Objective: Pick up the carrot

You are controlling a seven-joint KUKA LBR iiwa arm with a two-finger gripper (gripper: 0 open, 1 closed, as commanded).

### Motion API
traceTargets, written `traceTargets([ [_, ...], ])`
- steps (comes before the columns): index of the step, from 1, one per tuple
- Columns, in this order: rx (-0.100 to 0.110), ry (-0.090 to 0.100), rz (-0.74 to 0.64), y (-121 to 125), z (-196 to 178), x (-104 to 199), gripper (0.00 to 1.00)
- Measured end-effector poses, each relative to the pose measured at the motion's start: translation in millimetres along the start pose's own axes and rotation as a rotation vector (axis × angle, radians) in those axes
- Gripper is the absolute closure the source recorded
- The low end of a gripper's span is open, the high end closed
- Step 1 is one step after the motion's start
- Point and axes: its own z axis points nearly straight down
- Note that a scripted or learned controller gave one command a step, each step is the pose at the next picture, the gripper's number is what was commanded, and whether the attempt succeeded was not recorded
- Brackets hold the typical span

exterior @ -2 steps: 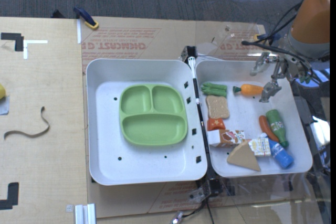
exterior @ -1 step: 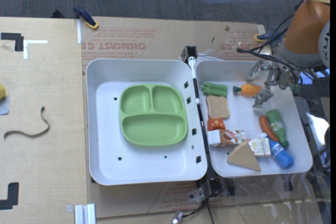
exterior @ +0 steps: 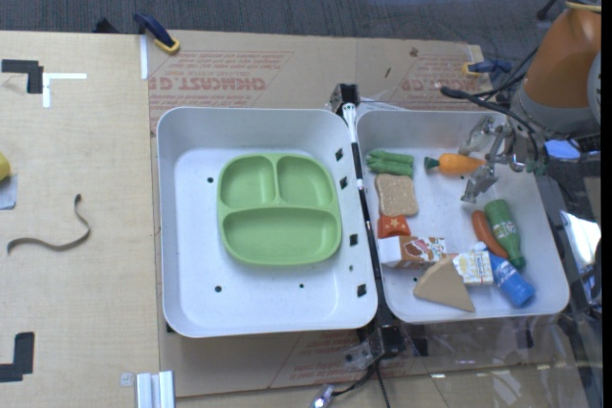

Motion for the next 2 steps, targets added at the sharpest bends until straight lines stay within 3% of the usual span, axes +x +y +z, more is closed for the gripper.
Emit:
traceTargets([
  [1, 0.001, -0.001, 0.359, 22.8, 0.4, -3.1, 0.0],
  [2, 0.002, -0.008, 0.354, 23.5, -10.7, -5.0, 1.0],
])
